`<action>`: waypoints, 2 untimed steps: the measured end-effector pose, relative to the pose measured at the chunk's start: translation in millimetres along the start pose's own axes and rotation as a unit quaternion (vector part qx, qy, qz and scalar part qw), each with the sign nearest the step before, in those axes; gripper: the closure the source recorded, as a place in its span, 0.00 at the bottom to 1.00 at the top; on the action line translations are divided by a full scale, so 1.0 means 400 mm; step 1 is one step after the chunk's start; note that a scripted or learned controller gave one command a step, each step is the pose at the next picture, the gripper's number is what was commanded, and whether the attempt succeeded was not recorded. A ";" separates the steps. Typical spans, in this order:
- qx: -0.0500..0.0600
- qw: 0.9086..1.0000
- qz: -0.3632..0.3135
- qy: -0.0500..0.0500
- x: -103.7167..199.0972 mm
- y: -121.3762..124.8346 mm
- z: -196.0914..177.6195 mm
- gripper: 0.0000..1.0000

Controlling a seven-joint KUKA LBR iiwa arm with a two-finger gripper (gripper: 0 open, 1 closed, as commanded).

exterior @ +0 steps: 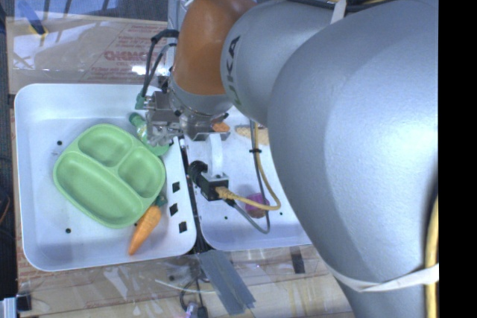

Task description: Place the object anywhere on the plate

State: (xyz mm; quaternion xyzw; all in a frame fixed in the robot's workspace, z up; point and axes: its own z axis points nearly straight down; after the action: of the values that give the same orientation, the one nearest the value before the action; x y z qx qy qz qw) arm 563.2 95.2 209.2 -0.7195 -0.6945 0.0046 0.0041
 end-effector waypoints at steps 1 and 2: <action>0.000 1.000 0.000 0.000 0.000 0.000 0.000 0.00; 0.001 1.000 -0.003 0.000 0.000 0.000 -0.023 1.00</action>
State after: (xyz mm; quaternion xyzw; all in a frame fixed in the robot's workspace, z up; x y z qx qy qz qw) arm 563.3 95.4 218.3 -0.7173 -0.6967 0.0056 0.0045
